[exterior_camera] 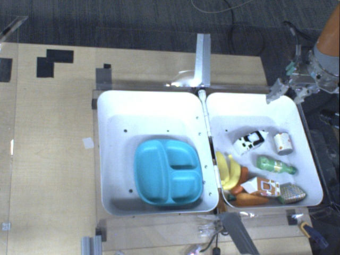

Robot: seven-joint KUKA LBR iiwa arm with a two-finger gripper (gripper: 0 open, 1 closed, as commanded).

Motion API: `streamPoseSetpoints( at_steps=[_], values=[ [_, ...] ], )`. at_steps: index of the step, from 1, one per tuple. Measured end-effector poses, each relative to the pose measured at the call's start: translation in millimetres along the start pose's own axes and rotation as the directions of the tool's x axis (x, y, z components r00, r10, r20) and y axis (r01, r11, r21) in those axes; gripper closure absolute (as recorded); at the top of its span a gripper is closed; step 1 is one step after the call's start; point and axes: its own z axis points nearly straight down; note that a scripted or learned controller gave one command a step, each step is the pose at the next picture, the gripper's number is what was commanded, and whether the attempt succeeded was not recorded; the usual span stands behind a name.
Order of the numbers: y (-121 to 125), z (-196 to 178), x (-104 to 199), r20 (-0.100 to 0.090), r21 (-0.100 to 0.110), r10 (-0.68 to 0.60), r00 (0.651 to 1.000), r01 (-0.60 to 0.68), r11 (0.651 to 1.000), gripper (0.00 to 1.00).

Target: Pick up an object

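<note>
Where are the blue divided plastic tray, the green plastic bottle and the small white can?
Blue divided plastic tray [169,171], camera view, centre ridge.
Green plastic bottle [274,166], camera view, body.
Small white can [282,142], camera view, side.

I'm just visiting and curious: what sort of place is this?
Probably a robotics lab test bench. A grey arm with a pincer hangs over two white bins, one holding a blue plate, the other toy food like bananas.
</note>
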Motion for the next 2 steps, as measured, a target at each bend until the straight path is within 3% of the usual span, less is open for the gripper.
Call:
streamPoseSetpoints(
  at_steps=[1, 2],
  values=[
    [-48, 117, -9, 0.000, -0.010, 0.129, 0.992, -0.129, 0.992, 0.00],
    [-53, 134, 41, 0.005, -0.043, 0.020, 1.000, -0.020, 0.999, 0.00]
  ],
)
